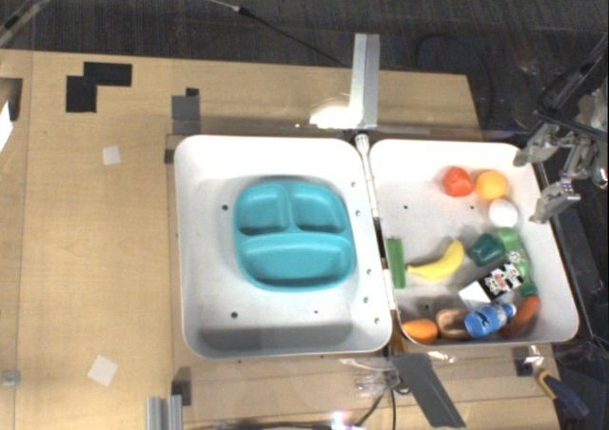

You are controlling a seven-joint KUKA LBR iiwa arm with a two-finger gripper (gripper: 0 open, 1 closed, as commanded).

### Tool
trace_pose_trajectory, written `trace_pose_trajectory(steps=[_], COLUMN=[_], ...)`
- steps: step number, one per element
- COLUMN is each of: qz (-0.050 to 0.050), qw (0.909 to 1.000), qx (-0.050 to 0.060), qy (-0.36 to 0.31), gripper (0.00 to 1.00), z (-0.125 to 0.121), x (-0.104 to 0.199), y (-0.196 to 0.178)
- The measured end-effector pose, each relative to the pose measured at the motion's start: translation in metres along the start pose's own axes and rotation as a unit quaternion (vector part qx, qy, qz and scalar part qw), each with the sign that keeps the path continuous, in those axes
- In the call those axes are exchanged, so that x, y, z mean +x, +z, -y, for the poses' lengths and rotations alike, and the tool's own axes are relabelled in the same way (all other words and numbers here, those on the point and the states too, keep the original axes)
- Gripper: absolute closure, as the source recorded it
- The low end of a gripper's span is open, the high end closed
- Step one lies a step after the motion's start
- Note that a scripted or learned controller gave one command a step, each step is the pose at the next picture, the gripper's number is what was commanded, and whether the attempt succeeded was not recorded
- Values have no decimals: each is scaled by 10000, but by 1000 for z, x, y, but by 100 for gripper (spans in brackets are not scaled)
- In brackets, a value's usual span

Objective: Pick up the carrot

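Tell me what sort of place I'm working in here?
Probably a robotics lab test bench, not a kitchen. A wooden bench holds two shallow white bins: the left bin has a teal divided plate, the right bin toy food like a banana. The gripper hangs at its right edge.

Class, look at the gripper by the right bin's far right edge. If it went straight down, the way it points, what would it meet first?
Probably the right bin rim or the bench just outside it. The gripper hangs above that edge; the white ball lies nearest, but depth is unclear.
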State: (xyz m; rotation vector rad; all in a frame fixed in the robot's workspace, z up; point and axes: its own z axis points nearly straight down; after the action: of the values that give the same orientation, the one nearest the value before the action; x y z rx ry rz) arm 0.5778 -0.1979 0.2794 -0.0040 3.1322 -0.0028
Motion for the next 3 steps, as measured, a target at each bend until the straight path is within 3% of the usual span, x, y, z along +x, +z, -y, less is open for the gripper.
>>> trace_pose_trajectory(steps=[1,2,3], qz=[-43,183,196], qw=[9963,9840,9970], qx=[-21,88,90], qy=[-855,-1767,-738], gripper=[0,0,0], z=[6,10,13], x=[-6,-69,-78], y=[147,162,165])
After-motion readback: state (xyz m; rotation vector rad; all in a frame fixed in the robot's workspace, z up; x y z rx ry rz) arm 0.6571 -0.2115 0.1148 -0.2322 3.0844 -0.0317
